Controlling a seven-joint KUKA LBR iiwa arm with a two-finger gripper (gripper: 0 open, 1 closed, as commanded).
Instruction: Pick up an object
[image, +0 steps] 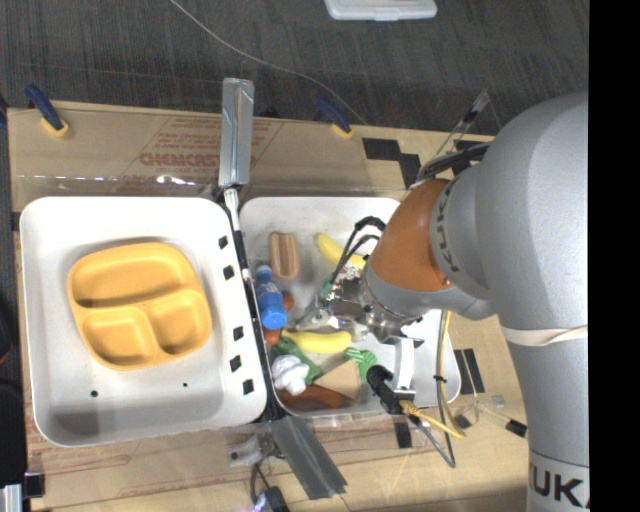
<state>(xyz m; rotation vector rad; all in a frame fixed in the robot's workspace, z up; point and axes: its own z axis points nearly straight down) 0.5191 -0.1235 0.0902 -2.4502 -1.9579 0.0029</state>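
Note:
The right bin (300, 212) holds a heap of toy food. A hot dog (284, 254) lies near its far left, a blue bottle (269, 299) along its left wall, a yellow banana (319, 341) in the middle, and a second yellow piece (332, 247) further back. Green and white pieces (292, 372) and a brown item (315, 397) lie at the front. My gripper (338, 303) hangs low over the heap just above the banana, under the orange wrist band (415, 250). The wrist hides its fingertips.
The left bin (40, 400) holds a yellow divided tray (140, 300). A metal divider (235, 125) stands between the bins at the back. The grey arm covers the right bin's right side. Blue clamps (45, 108) grip the cardboard at the rear.

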